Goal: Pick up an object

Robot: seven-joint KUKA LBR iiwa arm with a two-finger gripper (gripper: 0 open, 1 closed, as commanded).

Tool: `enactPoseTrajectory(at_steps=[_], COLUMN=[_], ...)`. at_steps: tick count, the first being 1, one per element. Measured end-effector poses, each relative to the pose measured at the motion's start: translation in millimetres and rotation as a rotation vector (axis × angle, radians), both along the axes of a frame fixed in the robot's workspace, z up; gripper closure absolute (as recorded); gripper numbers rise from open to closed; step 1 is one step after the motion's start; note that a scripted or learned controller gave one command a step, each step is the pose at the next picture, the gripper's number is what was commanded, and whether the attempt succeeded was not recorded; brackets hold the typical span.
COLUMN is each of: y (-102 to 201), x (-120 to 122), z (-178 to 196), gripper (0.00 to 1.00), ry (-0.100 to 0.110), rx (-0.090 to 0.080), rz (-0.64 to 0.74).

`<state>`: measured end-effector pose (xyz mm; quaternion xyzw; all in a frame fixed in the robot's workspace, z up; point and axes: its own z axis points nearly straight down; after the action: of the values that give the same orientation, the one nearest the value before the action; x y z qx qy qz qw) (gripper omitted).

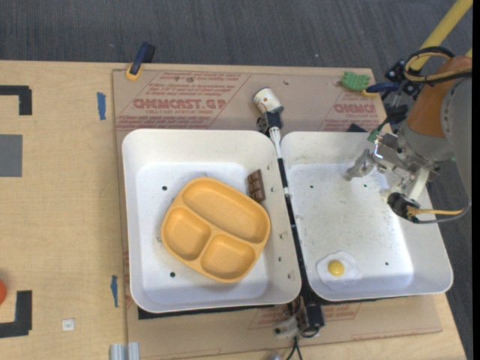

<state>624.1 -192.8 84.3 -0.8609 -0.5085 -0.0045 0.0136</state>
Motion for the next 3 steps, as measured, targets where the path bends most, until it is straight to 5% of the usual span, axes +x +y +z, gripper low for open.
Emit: enactPoseTrajectory(at_steps=[1, 2, 3], y=[-4, 6, 85], x=[-74, -28, -145], z=[2, 1, 0], gripper=[0.0, 0.0, 0.0], ry=[-0.005, -0.009, -0.005], rx=[0.01, -0.012, -0.023], rz=[0.09, 0.173, 0.165])
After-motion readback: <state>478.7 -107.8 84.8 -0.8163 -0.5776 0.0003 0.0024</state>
